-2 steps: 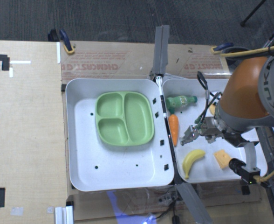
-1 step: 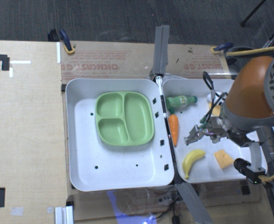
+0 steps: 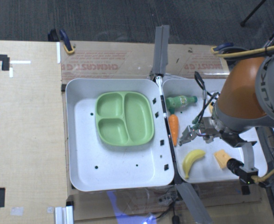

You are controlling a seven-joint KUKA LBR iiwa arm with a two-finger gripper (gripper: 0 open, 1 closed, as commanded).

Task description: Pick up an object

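- end effector (image 3: 189,136) low in right bin (image 3: 263,164), beside carrot (image 3: 174,128); finger gap unreadable, nothing seen held.
- carrot lies along bin's left wall: likely light, stiff, smooth; best taken mid-body across its width.
- banana (image 3: 192,160), green bottle (image 3: 180,101), yellow wedge (image 3: 222,158) near; wall crowds one side.
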